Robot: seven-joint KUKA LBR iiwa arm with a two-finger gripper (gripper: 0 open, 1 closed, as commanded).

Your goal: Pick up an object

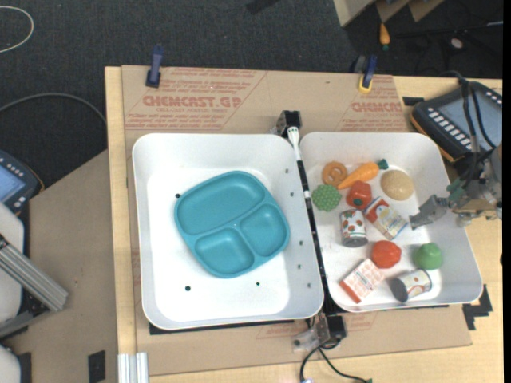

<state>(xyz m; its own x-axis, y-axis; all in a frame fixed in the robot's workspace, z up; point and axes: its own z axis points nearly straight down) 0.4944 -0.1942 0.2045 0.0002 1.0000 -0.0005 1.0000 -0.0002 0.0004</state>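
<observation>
**Gripper at the right bin's right side**

Nearest in the right bin [459, 294] lie a carton [363, 280] and a tipped can [411, 284]. Just behind them are a tomato [386, 253] and a green ball [429, 254]. Further back stand a second can [352, 227] and a small box [386, 218].

The gripper [425, 213] hangs over the bin's right side, beside the box and above the ball. I cannot tell whether it is open or closed; nothing shows in its grasp.

Behind lie a pepper [359, 192], a bun [397, 184] and a carrot [359, 174]. The left bin [160, 166] holds a teal tray [231, 223].
</observation>
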